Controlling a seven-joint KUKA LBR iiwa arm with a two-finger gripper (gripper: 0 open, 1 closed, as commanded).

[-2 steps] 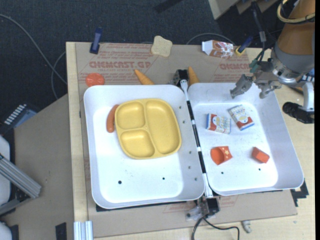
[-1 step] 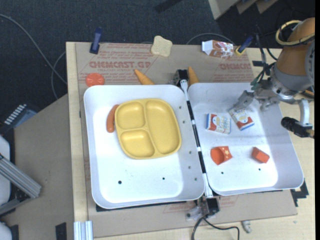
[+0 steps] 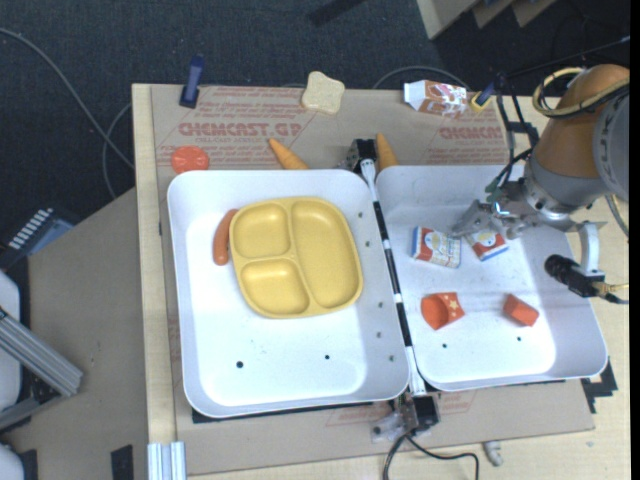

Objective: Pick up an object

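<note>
On the bench, two white bins sit side by side, and the left bin serves as the landmark. Inside it, toward its far half, lies a yellow divided tray, with a red-orange sausage tucked against the tray's left edge. Touching the left bin's right wall is the right bin. The grey arm reaches over that bin's far right corner, and the gripper hangs low at its far side; how far its fingers are parted cannot be made out, nor whether anything sits between them. Just beneath the gripper is a small red-and-white carton, and a slightly larger milk carton lies between that one and the left bin's wall. Nearer the front of the right bin sit an orange-red piece and, farther from the left bin, an orange block. Beyond the left bin's far edge lie a slice of bread, a carrot and a red disc.
</note>
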